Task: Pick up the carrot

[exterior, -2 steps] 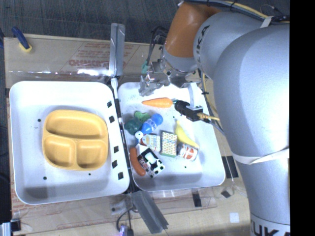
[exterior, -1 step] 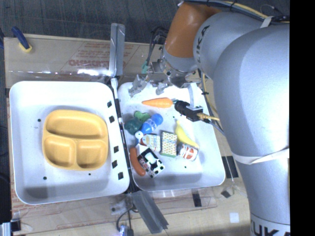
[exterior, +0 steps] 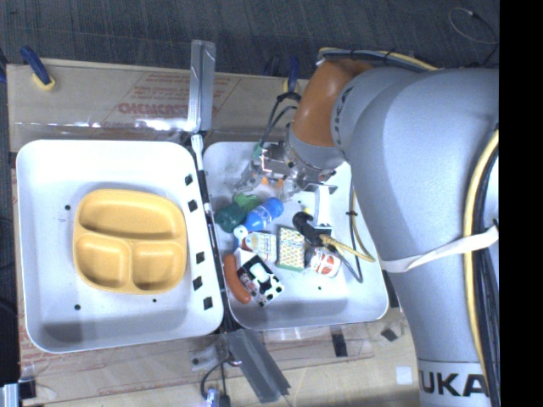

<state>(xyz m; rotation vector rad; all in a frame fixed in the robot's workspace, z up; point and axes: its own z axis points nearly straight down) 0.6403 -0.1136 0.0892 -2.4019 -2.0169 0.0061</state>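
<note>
Right bin [exterior: 361, 305]: carrot [exterior: 233, 278] lies by the left wall, touching a black-and-white block [exterior: 260, 280]. Gripper [exterior: 270, 166] hangs over the bin's far end, well apart; jaws' state cannot be told. Left bin [exterior: 34, 227] holds a yellow tray [exterior: 130, 238].

bench [exterior: 102, 91] | cardboard sheet on top | two white bins side by side: left bin [exterior: 34, 312], right bin [exterior: 339, 308]

The carrot [exterior: 232, 276] is a short orange-red stick with rounded ends, lying flat on the floor of the right bin [exterior: 297, 314]. It rests close along that bin's left wall, near the front left corner, running lengthwise front to back with a slight slant. Its lower end touches a black-and-white object [exterior: 261, 281].
</note>
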